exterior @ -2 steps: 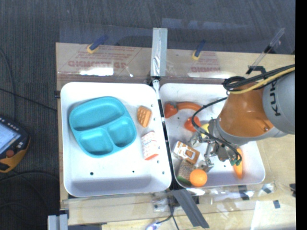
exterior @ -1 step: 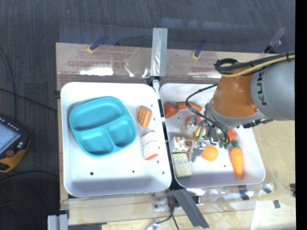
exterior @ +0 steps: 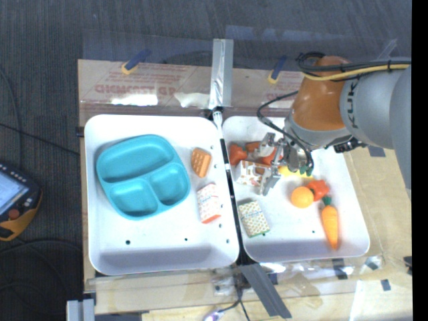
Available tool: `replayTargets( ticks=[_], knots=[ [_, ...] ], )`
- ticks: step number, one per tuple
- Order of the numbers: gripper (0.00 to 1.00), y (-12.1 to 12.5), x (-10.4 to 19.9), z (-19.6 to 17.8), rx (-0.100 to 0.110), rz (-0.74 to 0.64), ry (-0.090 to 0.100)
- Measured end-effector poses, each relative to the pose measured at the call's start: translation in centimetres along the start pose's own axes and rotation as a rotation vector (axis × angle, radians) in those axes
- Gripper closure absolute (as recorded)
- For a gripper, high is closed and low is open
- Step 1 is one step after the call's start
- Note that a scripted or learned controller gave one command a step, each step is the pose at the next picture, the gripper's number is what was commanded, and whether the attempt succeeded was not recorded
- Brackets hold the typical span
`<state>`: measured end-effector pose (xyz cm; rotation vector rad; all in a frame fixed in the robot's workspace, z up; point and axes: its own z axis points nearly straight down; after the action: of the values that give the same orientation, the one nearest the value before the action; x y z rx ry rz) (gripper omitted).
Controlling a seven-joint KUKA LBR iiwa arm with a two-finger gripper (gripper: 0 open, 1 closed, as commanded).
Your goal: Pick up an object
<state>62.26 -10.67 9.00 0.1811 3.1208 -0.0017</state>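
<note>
dark carpet round the bench, w/ two white bins side by side: left bin (exterior: 100, 246) and right bin (exterior: 354, 233). arm comes in from the right, claw (exterior: 270, 166) down low in the right bin's upper-left part. can't tell if the claw is spread or pressed together; too much metal and clutter there.

likely target: small red-and-white packet (exterior: 250, 174), touching or just left of the claw, partly hidden by it. an orange-red piece (exterior: 238, 154) sits just up-left of the claw. looks light, crinkly, prob slides easy.

to do it well, imo: centre over one item only, go straight down, close gently, lift slow and check sth is actually between the tips before moving off. bin wall is near on the left, so keep clear of it.

other stuff: orange ball (exterior: 301, 196) right of the claw, carrot (exterior: 330, 225) further down-right, patterned pouch (exterior: 254, 218) below the claw. well left of the claw, in the other bin: blue tray (exterior: 142, 174), small orange item (exterior: 200, 161), white carton (exterior: 209, 202).
</note>
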Motion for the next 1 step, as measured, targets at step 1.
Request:
replayTargets(
  ticks=[1],
  knots=[
    [1.0, -0.03, -0.12, -1.18, 0.005, -0.001, -0.002]
  ],
)
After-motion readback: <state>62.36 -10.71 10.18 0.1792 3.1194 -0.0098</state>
